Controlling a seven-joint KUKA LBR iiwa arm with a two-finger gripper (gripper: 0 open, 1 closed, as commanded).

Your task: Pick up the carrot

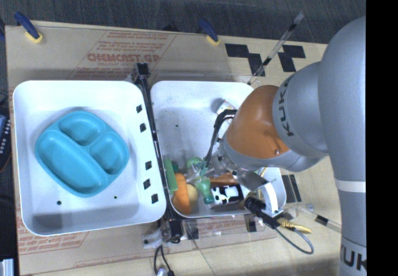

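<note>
Orange carrot (181, 197) at near edge of right shallow white bin (186, 101), amid small toys, just beside black-and-white block (227, 194). Jaws (208, 178) low over that clutter; cannot tell if open or closed. Left white bin (37, 101) carries blue divided plastic plate (81, 151).

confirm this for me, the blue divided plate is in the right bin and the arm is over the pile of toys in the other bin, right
Not quite. The camera view shows the blue divided plate lying in the left bin, not the right. The rest holds: the arm is over the pile of toys, carrot included, in the other bin.
</note>
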